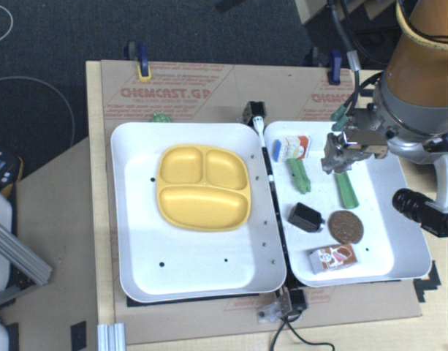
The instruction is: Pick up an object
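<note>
A green stick (347,189) is seen lying in the right bin (406,265), its upper end directly under the gripper (339,164). Whether the fingers are apart or closed cannot be told — the gripper body hides them. Nearby are noted a second green piece (299,175), a brown disc (346,227), a black block (306,217) and a small packet (332,257). A yellow divided tray (204,187) is placed in the left bin (136,258).
</note>
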You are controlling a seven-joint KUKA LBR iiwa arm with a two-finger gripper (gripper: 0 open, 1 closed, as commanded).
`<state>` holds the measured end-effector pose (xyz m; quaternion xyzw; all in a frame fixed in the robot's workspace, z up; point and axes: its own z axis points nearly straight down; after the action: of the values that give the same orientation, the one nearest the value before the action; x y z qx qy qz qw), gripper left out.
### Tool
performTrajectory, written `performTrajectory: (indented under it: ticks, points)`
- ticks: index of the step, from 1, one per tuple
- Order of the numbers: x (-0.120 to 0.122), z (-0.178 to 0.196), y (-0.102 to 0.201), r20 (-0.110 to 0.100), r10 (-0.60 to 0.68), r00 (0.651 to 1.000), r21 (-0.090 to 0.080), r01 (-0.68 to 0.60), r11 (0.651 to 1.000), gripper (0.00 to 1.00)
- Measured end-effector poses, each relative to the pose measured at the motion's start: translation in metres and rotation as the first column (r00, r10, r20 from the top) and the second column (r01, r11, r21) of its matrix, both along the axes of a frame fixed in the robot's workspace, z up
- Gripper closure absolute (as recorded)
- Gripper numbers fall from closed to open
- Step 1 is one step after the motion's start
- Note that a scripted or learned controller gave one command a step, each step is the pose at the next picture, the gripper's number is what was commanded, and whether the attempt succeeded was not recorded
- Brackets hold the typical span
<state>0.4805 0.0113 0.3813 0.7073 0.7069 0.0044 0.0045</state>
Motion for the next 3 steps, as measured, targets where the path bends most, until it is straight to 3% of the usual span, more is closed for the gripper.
performTrajectory:
  ticks: [1,2,3]
  points:
    - [-0.002,-0.051,0.058,-0.020,0.007,1.000,0.001,-0.007,1.000,1.00]
    - [-0.001,-0.048,0.055,-0.015,0.002,1.000,0.000,-0.002,1.000,0.00]
    - [-0.001,-0.037,0.055,-0.012,0.003,1.000,0.000,-0.003,1.000,1.00]
